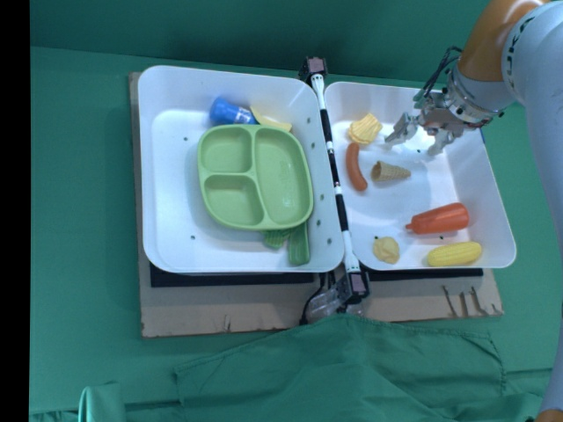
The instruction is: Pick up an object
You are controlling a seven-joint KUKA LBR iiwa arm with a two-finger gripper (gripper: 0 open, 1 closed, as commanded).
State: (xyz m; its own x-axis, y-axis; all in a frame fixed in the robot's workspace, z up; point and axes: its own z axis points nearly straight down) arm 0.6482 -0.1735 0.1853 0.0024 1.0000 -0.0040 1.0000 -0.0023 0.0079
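While your arm is reaching in from the right, the gripper (424,134) is hanging over the right bin (493,202) with fingers spread and nothing between them; likely poised that way to drop onto a target; the ice-cream cone (390,171) is lying nearest, just below-left, apart from the sausage (355,166) and yellow corn piece (364,129); I'd judge the cone your easiest pick.

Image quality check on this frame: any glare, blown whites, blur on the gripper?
Camera view: lighting even and soft, shadows faint; the right bin floor runs near-blown white but the toys read clearly; no hard glare on the green plate; the gripper is slightly soft, fingers spread with nothing between them.
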